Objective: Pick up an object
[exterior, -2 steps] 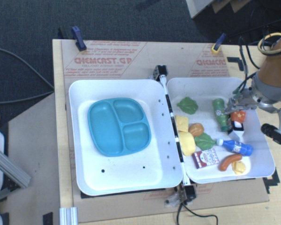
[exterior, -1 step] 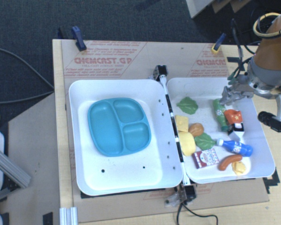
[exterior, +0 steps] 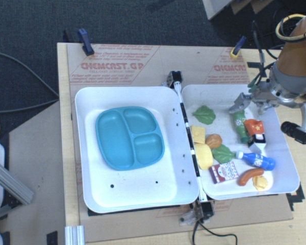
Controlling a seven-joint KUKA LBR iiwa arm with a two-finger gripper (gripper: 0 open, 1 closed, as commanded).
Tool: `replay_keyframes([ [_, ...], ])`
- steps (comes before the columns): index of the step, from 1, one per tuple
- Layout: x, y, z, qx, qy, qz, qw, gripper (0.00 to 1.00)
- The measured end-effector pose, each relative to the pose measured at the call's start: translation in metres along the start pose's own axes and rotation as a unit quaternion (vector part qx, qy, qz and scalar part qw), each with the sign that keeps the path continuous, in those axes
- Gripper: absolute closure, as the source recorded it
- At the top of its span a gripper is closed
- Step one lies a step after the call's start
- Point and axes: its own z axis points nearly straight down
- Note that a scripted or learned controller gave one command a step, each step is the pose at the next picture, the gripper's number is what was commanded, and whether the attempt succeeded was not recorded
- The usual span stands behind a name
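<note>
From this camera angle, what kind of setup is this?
Likely a robot pick-and-place test bench, not a kitchen: two shallow white bins clamped to a paper-covered board, toy plastic food in the right one, a blue divided plastic tray in the left.

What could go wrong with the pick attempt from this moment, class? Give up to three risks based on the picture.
1. The gripper hangs over the far end of the green plastic bottle, whose rounded body lies flat; it may roll or slip away.
2. The orange and white carton sits close beside the bottle, so the gripper might bump it or catch both.
3. The right-hand shallow white bin is crowded; the blue plastic bottle and the neighbouring toys could be pushed about.
</note>
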Motion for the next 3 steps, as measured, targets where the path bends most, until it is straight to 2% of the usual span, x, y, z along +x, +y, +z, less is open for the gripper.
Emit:
replay_keyframes([
  [1,-0.039,-0.014,0.065,-0.010,-0.004,-0.001,0.9999,0.00],
  [2,-0.045,0.025,0.086,-0.002,0.002,-0.001,1.0000,0.00],
  [3,-0.050,0.030,0.087,0.001,0.005,-0.002,1.0000,0.00],
])
